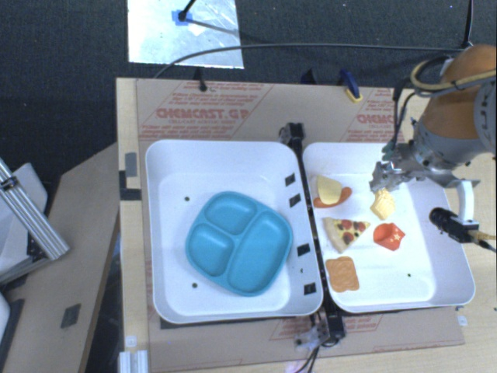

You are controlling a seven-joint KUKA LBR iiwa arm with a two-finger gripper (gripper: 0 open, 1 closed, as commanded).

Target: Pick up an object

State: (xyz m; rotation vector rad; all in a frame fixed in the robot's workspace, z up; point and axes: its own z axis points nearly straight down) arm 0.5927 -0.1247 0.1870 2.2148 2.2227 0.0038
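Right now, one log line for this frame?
arm: over right bin | gripper: above pale yellow piece, grasp unclear | also in bin: pizza slice, red piece | left bin: blue divided plate

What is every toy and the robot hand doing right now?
Gripper: low over right bin, above yellow piece.
Yellow piece: lying in bin.
Pizza slice: lying flat.
Red piece: lying.
Brown square: lying flat.
Blue tray: lying, right way up, left bin.
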